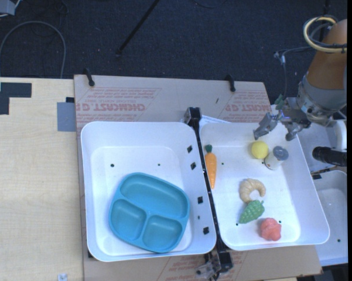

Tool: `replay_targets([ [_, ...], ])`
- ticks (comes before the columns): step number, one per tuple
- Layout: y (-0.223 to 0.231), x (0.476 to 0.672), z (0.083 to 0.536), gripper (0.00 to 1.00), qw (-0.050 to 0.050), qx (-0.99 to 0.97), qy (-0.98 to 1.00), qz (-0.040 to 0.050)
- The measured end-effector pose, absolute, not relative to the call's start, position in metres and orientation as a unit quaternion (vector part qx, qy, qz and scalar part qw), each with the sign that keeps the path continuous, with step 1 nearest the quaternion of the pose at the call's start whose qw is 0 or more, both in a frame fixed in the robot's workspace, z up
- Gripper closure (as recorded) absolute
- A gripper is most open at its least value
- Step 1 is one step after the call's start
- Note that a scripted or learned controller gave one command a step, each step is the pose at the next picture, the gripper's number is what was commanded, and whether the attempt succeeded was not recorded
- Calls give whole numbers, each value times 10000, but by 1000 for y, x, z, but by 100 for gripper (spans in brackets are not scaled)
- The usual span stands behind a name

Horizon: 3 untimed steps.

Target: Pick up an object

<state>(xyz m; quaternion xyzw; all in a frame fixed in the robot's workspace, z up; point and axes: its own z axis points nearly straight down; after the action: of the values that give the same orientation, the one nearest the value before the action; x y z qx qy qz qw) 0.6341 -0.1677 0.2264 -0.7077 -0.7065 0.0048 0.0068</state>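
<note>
In the right bin [316, 215], nearest first: a pink fruit [270, 229], a green cone-shaped toy [252, 211], a croissant [252, 188], a carrot [211, 166] along the divider, then a lemon [259, 150] beside a small grey-capped piece [277, 155]. The gripper [276, 130] hovers above these 2, fingers spread, holding nothing. The left bin [94, 157] holds a blue tray [149, 211].

Robotics lab — bench [35, 186] with white bins [137, 134], loose cables [38, 31], robot arm [328, 63].
</note>
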Motion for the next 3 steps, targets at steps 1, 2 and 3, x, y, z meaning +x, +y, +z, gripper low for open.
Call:
replay_targets([
  [1,-167,636,236,0,13,-7070,-7072,7],
  [2,-162,633,191,0,22,-7073,-7069,17],
  [3,-158,632,128,0,17,-7068,-7074,13],
])
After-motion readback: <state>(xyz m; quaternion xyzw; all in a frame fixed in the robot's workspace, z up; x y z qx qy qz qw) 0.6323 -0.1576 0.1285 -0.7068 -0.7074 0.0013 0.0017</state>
